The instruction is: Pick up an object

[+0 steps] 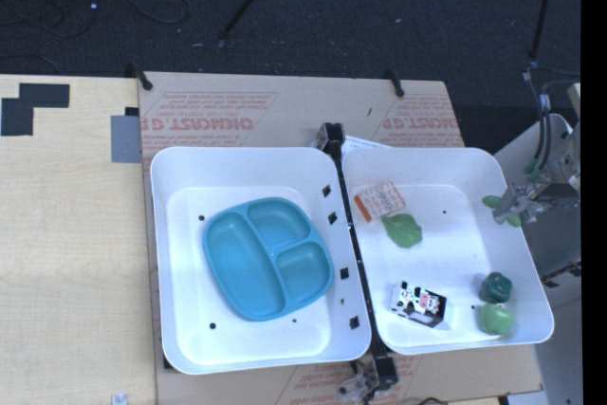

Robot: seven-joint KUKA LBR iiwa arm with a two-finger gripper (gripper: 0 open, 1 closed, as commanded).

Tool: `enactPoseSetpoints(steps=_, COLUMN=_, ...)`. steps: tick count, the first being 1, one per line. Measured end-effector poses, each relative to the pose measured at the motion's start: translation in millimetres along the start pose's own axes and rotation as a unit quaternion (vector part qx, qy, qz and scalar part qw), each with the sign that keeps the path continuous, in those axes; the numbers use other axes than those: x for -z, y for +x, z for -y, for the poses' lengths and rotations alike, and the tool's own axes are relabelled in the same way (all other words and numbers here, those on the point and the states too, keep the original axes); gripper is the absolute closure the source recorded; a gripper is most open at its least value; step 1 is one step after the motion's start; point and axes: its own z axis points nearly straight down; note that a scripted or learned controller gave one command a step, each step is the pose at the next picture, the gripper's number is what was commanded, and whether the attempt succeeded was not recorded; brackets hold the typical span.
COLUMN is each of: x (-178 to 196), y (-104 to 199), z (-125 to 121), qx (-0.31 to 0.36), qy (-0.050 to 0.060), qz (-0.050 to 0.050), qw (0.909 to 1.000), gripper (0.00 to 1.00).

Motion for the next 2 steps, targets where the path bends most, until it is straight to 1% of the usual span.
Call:
enactPoseSetpoints(steps=1, x=-13, y=54, z=-14, qx=0.001, qy=0.003, qz=-0.002, qw=1.0000, gripper=1.00)
enactPoseSetpoints(steps=2, x=-10, y=98, z=-18, qx=0.001, qy=0.003, qz=-0.002, qw=1.0000, gripper=1.00)
